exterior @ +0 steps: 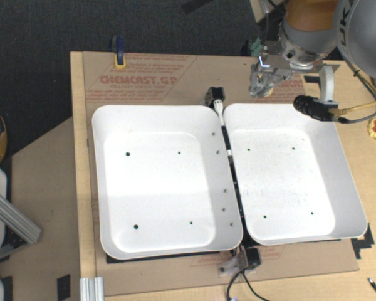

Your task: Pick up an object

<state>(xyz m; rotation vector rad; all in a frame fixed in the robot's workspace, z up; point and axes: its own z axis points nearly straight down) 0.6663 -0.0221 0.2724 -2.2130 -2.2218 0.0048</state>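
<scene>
**Object not located; gripper poised at the far edge of the right bin**

Object first: you cannot tell from this view what it is or where it lies. The left bin (156,190) and the right bin (288,184) each present a bare white floor marked with four small dark dots (127,154). These look like fixed marks in the plastic rather than loose things. The right bin's floor also carries some faint specks, too small to identify.

The gripper (263,85) hangs over the brown board (144,77), just beyond the far rim of the right bin, near the corner where the two bins meet. It sits below the arm (310,17). You cannot tell whether it is open or closed, or whether anything sits in it, because the metal parts blur together at this size.

With no object identified, any judgement on handling is only provisional. Anything that escapes notice on a plain white floor is probably small, flat or pale, and so light. A thing like that would likely slide on the smooth plastic rather than resist a grasp. If you do find it, take it across its narrowest span near the middle and come straight down. Expect a thin piece to skate away or slip out as you close. Don't go for the dots.
</scene>
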